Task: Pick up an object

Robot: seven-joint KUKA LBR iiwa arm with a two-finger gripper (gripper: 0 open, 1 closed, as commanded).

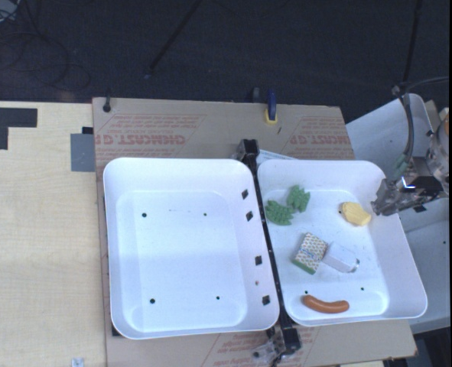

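Observation:
The right bin [394, 281] holds several objects. Two green leafy pieces [288, 206] lie near its left wall, and a yellow lump [356, 214] rests near its right rim. A small block with a green-dotted pattern [310, 252] lies in the middle, touching a clear plastic piece [339, 262]. An orange-red sausage [325, 305] lies along the front. My gripper [395, 198] hovers at the bin's right rim, just right of the yellow lump, with nothing visibly held.
The left bin [126, 205] sits beside the right one, with a black clip strip [258, 235] between them. Both rest on a cardboard sheet [180, 132]. A blue and yellow clamp [271, 109] stands at the back edge.

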